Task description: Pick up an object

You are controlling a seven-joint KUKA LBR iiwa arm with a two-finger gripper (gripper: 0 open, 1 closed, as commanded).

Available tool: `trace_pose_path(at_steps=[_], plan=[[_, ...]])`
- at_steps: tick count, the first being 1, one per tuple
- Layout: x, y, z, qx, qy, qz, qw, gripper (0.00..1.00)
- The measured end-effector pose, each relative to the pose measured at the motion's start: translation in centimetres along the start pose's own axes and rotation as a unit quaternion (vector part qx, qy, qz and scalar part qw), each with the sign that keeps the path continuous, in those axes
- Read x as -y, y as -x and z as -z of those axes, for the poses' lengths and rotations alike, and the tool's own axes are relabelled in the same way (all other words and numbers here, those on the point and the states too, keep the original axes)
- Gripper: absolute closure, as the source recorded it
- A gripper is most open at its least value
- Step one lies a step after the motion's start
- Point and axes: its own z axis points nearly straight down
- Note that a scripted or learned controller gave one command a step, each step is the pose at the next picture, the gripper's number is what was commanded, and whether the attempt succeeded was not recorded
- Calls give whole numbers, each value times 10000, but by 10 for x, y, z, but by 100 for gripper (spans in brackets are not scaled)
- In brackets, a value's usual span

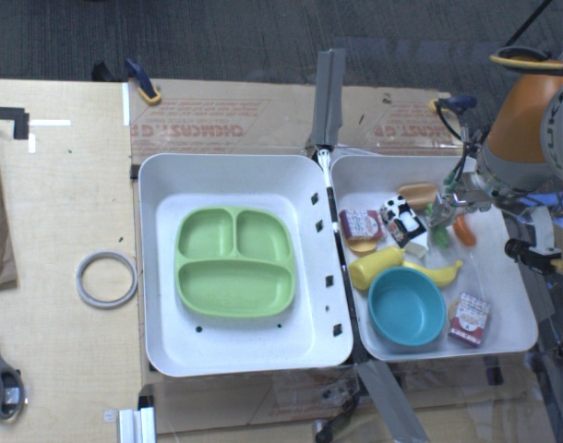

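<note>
The right bin [512,340] holds a blue bowl [406,308], a yellow banana [392,266], a black-and-white toy [403,221], a red snack packet [360,223], a red-and-white packet [469,318], a brown bun-like piece [416,195] and an orange carrot [464,232]. My gripper [445,212] reaches down into the back of this bin, between the black-and-white toy and the carrot. Its tips are small and dark against the clutter. The left bin [157,247] holds a green divided plate [235,262].
The arm's grey wrist and orange band [526,118] hang over the right bin's far right corner. A grey post [329,100] stands behind the divider between the bins. A tape ring [107,278] lies on the bench to the left, and scissors [0,390] at the bottom left.
</note>
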Motion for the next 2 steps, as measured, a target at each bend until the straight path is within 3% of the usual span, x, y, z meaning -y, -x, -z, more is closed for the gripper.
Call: trace_pose_path(at_steps=[1, 2], plan=[[-3, 0, 3, 15, 57, 6, 10000, 0], [-22, -18, -5, 96, 153, 2004, 9796, 0]])
